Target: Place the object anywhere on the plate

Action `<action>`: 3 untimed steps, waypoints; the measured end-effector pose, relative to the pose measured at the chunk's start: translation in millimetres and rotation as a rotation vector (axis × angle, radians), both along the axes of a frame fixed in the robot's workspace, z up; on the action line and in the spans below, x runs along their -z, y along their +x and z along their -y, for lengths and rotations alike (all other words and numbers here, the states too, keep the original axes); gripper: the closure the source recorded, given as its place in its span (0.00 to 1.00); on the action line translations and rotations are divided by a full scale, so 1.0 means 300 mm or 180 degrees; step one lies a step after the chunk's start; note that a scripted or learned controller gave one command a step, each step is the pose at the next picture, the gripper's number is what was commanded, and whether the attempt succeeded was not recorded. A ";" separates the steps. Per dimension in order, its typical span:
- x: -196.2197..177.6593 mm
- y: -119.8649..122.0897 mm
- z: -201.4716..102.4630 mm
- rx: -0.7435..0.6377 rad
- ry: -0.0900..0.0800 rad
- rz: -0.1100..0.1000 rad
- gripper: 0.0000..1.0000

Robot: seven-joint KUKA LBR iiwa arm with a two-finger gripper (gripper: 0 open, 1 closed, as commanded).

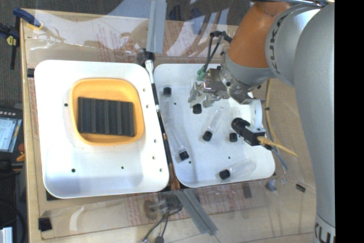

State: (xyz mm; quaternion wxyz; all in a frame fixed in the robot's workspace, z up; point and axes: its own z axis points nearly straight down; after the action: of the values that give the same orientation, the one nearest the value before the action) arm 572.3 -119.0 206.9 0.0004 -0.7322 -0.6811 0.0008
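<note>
In the camera view the arm stands highest and so nearest the lens, reaching in from the right and bending down over the right bin. Its tool hangs low in the far half of that bin. From this angle I cannot tell whether it is apart or together, and nothing is visibly held in it. Just below the tool lies a black piece, the likeliest thing to be taken. It rests on the bin floor, well apart from the plate. Other pieces of the same kind are scattered over the right bin, with a clear tube between them. The plate is yellow, sits in the left bin, and bears a dark ribbed slab over most of its middle. The step in hand looks like the pick, so the task is barely begun. To do it well, the tool should come straight down centred on the one piece, keeping clear of the tube beside it, and close fully before lifting. It should then rise above the two rims where the bins meet. The release should come low over the plate, on the slab or the yellow border, so that the small piece does not bounce off onto the white floor.
</note>
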 end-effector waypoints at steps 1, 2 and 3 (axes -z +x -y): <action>-0.091 0.116 -0.152 -0.0384 0.0003 -0.0005 1.00; -0.047 0.193 -0.276 -0.1188 0.0001 0.0004 1.00; 0.052 0.144 -0.382 -0.1598 0.0006 -0.0007 1.00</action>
State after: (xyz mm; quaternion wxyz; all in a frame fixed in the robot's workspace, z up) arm 615.5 -4.5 191.4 0.0016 -0.5400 -0.8417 0.0011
